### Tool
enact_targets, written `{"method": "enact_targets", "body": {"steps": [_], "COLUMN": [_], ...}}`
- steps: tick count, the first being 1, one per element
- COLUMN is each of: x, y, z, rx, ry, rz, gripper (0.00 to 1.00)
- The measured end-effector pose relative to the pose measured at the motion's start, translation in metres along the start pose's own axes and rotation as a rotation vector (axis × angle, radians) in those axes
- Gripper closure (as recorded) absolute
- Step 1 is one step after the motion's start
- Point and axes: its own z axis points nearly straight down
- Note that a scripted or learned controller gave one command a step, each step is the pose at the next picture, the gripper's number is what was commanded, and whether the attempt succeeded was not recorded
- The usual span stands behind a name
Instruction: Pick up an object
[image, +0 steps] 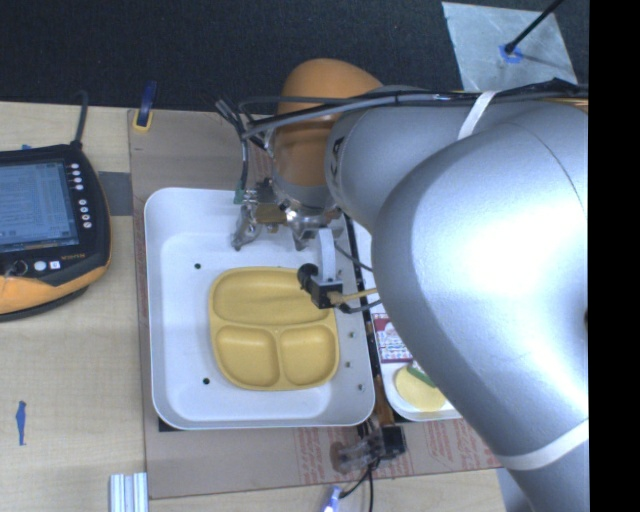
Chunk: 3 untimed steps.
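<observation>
A yellow plate with three compartments lies in the middle of the left white bin. My gripper hangs over the back of that bin, just beyond the plate's far rim. Its two fingers stand apart, open, with nothing between them. The big grey arm covers most of the right bin. In the strip of that bin that shows lie a pale yellow-green thing and a red and white printed thing.
A teach pendant with a lit screen lies on the bench, left of the bins. A small blue and yellow clip sits at the back left. Loose cables lie in front of the bins.
</observation>
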Motion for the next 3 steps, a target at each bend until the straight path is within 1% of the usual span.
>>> {"method": "enact_targets", "body": {"steps": [1, 2, 3], "x": [-0.088, -0.151, -0.289], "y": [-0.02, -0.018, -0.003], "z": [-0.085, -0.084, -0.19], "rx": [-0.005, -0.004, -0.006], "ry": [0.002, 0.002, 0.001], "rz": [0.005, 0.006, 0.008], "gripper": [0.0, 0.0, 0.0]}}
